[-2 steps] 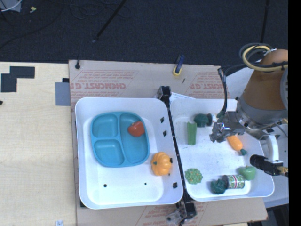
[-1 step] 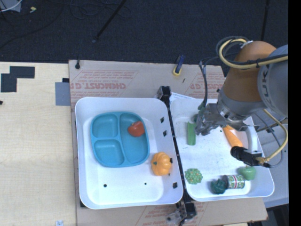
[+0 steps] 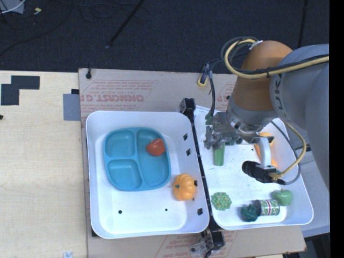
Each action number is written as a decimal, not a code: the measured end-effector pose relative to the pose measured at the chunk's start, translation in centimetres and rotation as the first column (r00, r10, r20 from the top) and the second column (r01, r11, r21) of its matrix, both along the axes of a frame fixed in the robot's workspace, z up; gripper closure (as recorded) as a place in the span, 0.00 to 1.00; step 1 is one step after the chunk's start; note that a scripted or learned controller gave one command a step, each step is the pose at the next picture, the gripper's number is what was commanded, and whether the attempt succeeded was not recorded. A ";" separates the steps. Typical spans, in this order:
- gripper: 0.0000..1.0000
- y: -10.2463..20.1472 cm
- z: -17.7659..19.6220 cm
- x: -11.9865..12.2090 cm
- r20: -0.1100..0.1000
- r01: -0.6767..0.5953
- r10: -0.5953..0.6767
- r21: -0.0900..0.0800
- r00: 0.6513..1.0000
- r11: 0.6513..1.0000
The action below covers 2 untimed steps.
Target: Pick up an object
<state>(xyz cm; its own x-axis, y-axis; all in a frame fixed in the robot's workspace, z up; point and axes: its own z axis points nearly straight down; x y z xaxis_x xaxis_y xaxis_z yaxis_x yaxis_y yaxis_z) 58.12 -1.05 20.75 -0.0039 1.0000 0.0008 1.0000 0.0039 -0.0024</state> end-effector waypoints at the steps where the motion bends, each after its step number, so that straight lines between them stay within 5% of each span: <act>1: 1.00 4.2 1.9 2.3 0.002 0.000 0.000 0.000 1.000 1.000; 2: 1.00 9.9 1.6 4.3 0.001 -0.001 0.001 -0.001 1.000 1.000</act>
